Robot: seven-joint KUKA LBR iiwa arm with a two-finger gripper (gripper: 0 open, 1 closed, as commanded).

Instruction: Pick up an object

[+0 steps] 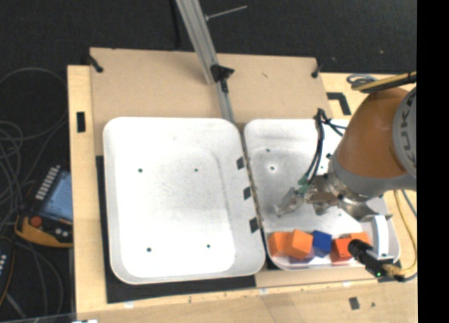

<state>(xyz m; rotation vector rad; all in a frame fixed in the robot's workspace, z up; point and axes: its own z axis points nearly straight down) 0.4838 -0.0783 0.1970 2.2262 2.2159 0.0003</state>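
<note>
I had the arm [379,146] reaching over the right bin [280,139], with the gripper [298,199] hanging above the bin's bare floor, just behind the row of blocks. Its fingers looked spread, with nothing between them.

The blocks lay along the bin's near wall: an orange block [291,243] at the left, a blue block [321,241] touching it, and another orange block [342,247] beyond that, partly hidden by the arm's fittings. I judged them small, rigid and light, probably foam or wood, with flat faces that would not slip much. I meant to take the left orange block across two opposite flat sides, since its left side stood free of its neighbours.
</note>
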